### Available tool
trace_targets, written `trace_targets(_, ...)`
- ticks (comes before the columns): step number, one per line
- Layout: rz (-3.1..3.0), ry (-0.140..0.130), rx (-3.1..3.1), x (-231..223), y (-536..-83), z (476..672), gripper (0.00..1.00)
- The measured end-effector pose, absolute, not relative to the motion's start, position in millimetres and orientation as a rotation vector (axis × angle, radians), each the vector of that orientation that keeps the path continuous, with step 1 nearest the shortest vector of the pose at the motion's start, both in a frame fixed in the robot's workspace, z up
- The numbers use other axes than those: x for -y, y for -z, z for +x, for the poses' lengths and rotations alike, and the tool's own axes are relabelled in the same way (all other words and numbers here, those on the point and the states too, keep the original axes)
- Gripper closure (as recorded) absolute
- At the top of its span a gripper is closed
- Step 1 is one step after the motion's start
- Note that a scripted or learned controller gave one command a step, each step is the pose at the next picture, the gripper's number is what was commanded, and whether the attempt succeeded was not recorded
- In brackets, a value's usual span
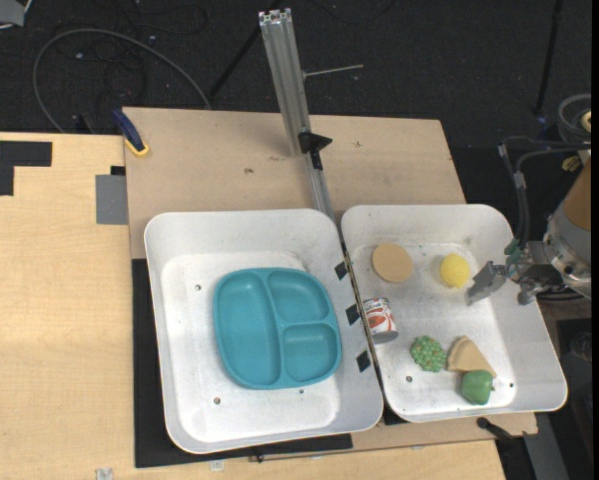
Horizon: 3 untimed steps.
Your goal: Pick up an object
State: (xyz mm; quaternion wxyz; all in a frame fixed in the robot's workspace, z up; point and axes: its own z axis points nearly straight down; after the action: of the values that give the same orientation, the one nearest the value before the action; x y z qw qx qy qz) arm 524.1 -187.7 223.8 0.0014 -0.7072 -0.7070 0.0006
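Note:
The right bin [524,383] holds several small items: a tan round disc [392,263], a yellow lemon-like ball [455,270], a red and white can [379,319] lying at the bin's left wall, a green bumpy cluster [428,353], a tan wedge [467,354] and a green lump [475,388]. My gripper [506,283] hangs over the bin's right side, just right of the yellow ball. Its fingers are spread open, with nothing between them.
The left bin [174,268] bears a teal divided plate [277,326]. An upright metal post [291,88] rises behind the seam between the bins. The arm's orange band [577,200] stands at the right edge.

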Motion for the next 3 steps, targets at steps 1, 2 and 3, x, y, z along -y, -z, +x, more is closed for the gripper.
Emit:
trace_targets(1,-2.216,-0.005,2.217,178,-170,517.1,0.00)
trace_targets(2,-2.217,-0.005,2.216,175,-126,516.0,0.00)
trace_targets(3,-2.220,0.004,2.220,176,-95,518.6,0.00)
